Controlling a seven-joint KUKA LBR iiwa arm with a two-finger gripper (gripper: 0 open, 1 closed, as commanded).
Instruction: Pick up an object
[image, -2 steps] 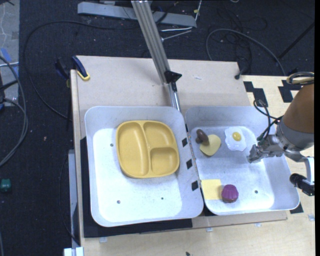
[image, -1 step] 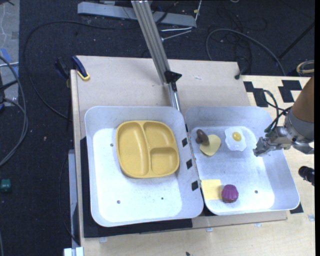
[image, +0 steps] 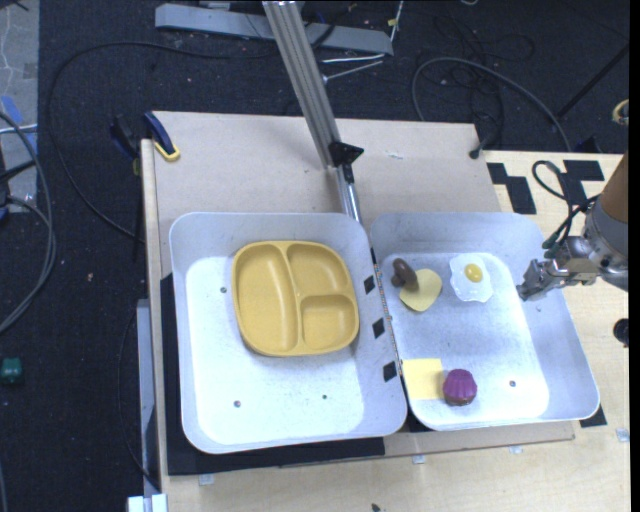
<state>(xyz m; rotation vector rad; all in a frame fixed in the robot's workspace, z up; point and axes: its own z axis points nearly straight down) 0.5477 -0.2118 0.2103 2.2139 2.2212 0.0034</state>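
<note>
Camera view: the gripper (image: 530, 281) hangs over the right rim of the right bin (image: 560, 340), its fingers too small and blurred to tell open from closed, with nothing visible between them. Nearest to it lies the egg (image: 471, 279), just to its left on the bin floor and apart from the fingers. Further left sit a brown piece (image: 403, 272) on a pale slice (image: 424, 291). Cheese (image: 421, 378) and a purple item (image: 459, 386) lie touching near the front. The left bin (image: 210, 400) holds 1 yellow tray (image: 295, 298).
</note>
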